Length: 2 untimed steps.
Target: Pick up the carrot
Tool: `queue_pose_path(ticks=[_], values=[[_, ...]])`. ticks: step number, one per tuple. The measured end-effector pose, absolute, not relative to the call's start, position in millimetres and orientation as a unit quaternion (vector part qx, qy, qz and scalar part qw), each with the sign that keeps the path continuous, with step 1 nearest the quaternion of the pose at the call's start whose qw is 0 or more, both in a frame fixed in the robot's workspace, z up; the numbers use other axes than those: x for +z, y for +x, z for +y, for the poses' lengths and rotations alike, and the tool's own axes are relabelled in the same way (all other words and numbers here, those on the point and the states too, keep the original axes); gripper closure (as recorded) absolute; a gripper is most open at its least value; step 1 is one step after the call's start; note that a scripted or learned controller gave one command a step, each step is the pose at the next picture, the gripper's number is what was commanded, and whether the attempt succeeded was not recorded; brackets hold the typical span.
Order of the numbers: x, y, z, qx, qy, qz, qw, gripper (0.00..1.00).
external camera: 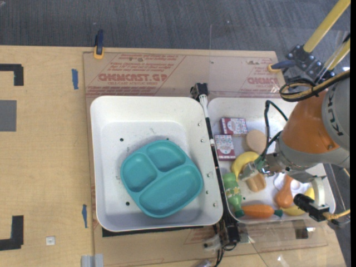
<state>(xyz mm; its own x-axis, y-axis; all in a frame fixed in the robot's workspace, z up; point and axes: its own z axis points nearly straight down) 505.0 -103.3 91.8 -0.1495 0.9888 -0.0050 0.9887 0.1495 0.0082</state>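
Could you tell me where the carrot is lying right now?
The carrot lies in the right bin, along its near edge, just right of the green item and below the banana.

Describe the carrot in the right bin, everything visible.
The carrot is orange, smooth and plastic-looking like a toy, with a green top at its left end. It lies flat and roughly horizontal on the floor of the right bin, close to the near wall, the tapered end pointing right. Its green end sits by the green items at the bin's left side; whether they touch is unclear. The gripper is above and apart from it, not holding it.
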Motion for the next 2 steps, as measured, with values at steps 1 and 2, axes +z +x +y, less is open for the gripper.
queue_pose_path(ticks=[1,2], values=[[91,486.3,-154,0.0027,0.474,0.881,0.009,1.00],[217,507.8,-53,0.0049,0.464,0.886,0.006,1.00]])
